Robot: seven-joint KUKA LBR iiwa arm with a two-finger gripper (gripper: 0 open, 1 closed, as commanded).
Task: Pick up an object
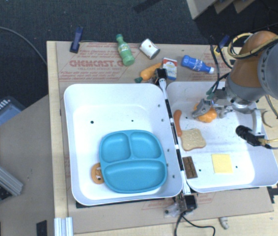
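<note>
Beneath gripper (208, 108), orange object (208, 116)

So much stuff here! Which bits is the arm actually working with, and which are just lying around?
In play, right bin: end effector at the orange object; bread slice, sausage, yellow square, brown bar.

Lying about: blue plate, green bottle, blue bottle, small carton, white can.

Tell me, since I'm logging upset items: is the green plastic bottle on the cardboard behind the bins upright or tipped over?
Tipped over. The green plastic bottle lies on its side on the cardboard sheet, cap pointing away from the bins.
</note>
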